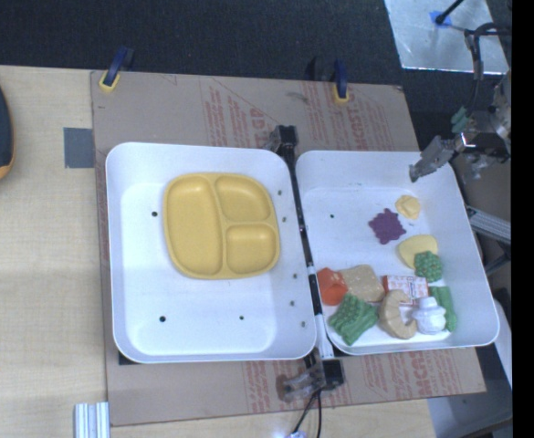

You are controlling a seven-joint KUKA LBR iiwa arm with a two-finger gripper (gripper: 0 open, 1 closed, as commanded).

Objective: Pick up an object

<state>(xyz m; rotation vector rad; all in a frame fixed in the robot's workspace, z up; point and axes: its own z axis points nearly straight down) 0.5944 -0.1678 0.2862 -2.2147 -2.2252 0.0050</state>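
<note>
Pincer (428,162) of mine hangs over the right bin's (340,176) far corner; its spread I cannot tell. Leftward, a yellow tray (221,224) fills the left bin (139,272). Toys crowd my bin's near right: purple piece (387,226), green broccoli (428,265).

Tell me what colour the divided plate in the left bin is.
Yellow. The divided plate shows plainly in the camera view.
</note>
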